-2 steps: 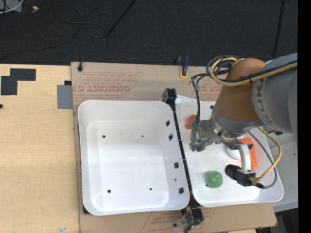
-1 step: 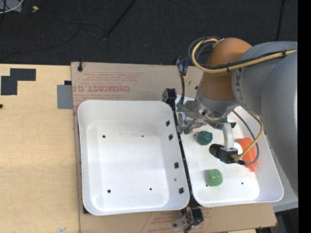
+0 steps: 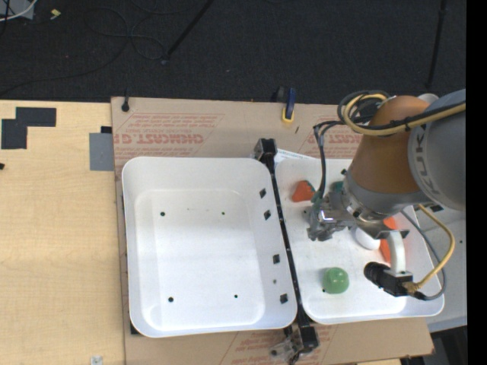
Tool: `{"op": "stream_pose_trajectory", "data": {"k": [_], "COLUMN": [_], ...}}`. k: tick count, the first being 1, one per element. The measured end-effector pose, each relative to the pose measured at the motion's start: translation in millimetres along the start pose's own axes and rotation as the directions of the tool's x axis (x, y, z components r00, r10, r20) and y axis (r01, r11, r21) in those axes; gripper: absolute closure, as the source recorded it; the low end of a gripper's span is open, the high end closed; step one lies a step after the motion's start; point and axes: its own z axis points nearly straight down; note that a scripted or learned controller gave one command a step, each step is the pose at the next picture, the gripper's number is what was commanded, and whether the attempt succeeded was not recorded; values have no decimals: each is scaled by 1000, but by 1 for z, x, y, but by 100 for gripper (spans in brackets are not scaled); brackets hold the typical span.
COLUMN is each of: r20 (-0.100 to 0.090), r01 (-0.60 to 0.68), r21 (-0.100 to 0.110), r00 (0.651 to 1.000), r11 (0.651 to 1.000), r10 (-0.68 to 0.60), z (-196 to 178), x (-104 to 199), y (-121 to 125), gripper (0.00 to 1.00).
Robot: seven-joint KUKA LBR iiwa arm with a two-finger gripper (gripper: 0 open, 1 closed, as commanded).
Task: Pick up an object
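Pincer [image 3: 323,225] is hovering low in the right bin [image 3: 426,308], its state impossible to tell, while the green ball [image 3: 335,280] is sitting just below it toward the frame's bottom, untouched.

Dark cable-strewn floor [image 3: 190,36] behind wooden bench [image 3: 53,234]

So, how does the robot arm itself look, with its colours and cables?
The arm is grey with a broad orange band above the wrist. Yellow and black cables loop at its top. The pincer is small, of silvery metal.
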Motion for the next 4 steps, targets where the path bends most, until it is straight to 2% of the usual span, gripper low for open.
{"op": "stream_pose_trajectory", "data": {"k": [1, 2, 3, 4], "r20": [-4, -3, -1, 0], "r01": [8, 10, 9, 4], "r21": [1, -24, 3, 9], "r00": [1000, 1000, 1000, 1000], "r11": [1000, 1000, 1000, 1000], "r10": [-8, -10, -9, -4], "z": [1, -177, -99, 7], "x": [38, 58, 83, 77], "y": [-57, -34, -45, -59], "gripper": [100, 100, 100, 100]}}
